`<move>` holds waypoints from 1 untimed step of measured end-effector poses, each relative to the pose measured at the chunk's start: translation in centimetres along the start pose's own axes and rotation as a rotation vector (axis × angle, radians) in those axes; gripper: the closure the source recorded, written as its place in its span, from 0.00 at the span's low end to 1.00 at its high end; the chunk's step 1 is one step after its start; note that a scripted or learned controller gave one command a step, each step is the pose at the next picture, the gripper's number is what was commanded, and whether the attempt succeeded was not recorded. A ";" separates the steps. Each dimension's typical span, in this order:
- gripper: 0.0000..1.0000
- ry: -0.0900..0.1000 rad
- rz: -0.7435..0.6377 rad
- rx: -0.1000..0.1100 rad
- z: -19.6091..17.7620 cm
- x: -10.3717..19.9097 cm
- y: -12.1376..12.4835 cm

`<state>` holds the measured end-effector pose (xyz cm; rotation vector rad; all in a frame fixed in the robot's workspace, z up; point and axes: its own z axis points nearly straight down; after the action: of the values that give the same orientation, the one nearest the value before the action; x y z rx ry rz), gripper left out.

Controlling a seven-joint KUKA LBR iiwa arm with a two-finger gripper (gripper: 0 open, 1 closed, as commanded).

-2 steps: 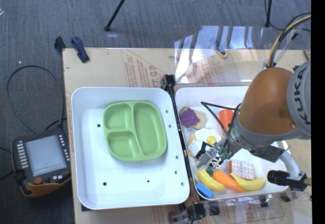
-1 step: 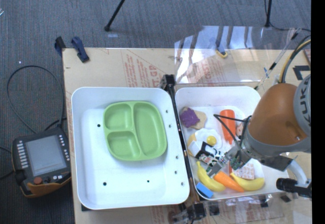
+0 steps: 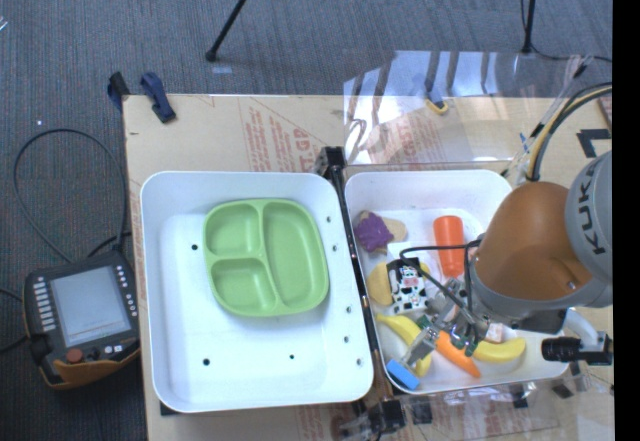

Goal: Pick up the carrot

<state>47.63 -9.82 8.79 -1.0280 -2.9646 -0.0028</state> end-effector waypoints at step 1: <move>1.00 0.004 0.013 0.003 -0.8 0.0 -0.2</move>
<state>47.48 -10.00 9.62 -1.0454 -2.9531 -0.0010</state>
